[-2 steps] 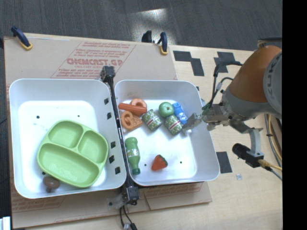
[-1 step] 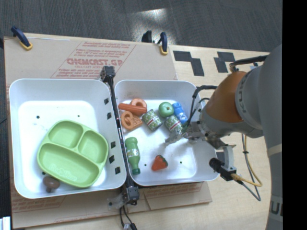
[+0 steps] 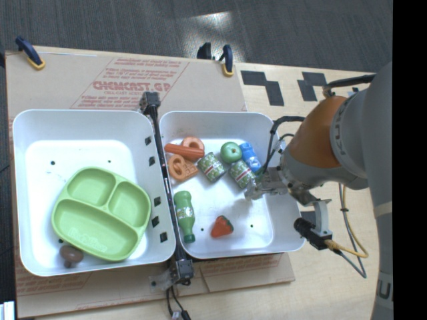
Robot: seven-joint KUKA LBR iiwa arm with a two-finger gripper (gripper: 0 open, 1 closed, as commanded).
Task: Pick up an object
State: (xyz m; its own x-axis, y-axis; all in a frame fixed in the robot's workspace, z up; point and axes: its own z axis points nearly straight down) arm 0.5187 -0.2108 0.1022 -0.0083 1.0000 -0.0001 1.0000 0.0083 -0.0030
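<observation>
Your bench (image 3: 60,72), cardboard-topped, stood on dark carpet and bore two white bins. Left bin (image 3: 27,179): green divided plate (image 3: 100,212). Right bin (image 3: 267,235): green bottle (image 3: 183,215), near the left wall, lay lengthwise, cap toward the front edge. Gripper (image 3: 255,191) sat beside a can (image 3: 241,173); its grip state could not be told.

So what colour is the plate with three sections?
Light green, seen in the camera view: the divided plate in the left bin.
</observation>
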